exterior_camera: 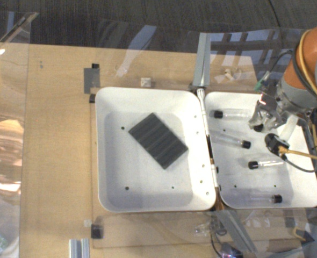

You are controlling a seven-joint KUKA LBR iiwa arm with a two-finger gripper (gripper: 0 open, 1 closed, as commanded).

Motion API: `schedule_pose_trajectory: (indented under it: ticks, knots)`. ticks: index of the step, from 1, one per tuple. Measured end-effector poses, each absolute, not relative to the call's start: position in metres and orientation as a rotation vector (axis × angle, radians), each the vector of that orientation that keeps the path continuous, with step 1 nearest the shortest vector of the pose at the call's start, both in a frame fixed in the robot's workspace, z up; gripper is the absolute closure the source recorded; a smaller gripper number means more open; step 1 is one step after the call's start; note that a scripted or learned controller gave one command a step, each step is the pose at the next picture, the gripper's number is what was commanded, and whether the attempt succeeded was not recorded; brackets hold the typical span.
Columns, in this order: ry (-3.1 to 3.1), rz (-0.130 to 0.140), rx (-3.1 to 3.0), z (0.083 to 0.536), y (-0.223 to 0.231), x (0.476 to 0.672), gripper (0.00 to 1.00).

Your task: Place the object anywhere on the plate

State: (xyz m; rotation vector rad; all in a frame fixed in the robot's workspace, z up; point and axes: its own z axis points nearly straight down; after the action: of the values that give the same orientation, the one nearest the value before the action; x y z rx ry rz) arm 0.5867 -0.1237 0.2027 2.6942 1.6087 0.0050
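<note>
Four clear black-capped tubes [233, 140] scattered in right bin [309, 198], nearest just left of gripper [261, 123], grip unreadable; dark ribbed rectangular plate [158, 140] tilted in smooth white left bin [107, 192].

A single fixed camera sits high above the bench [56, 144] and looks down at a slant, its gaze tipped toward 12 o'clock, where the dark floor beyond the bench edge fills the top strip. It stands far enough back to take in both white bins whole: the left bin [107, 144] sits near the centre, the right bin [303, 195] toward 3 o'clock. The arm [314, 63] enters from about 2 o'clock and is cut by the frame edge. Clear panels near the lens throw pale reflections at 9 o'clock.
</note>
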Motion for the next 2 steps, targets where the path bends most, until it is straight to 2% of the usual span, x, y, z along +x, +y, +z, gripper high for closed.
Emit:
schedule_pose_trajectory:
  ticks: [1,2]
  knots:
    - [1.691,0.002,2.646,0.117,-0.116,0.643,1.0]
    - [1.773,-0.06,2.644,0.098,-0.126,0.661,1.0]
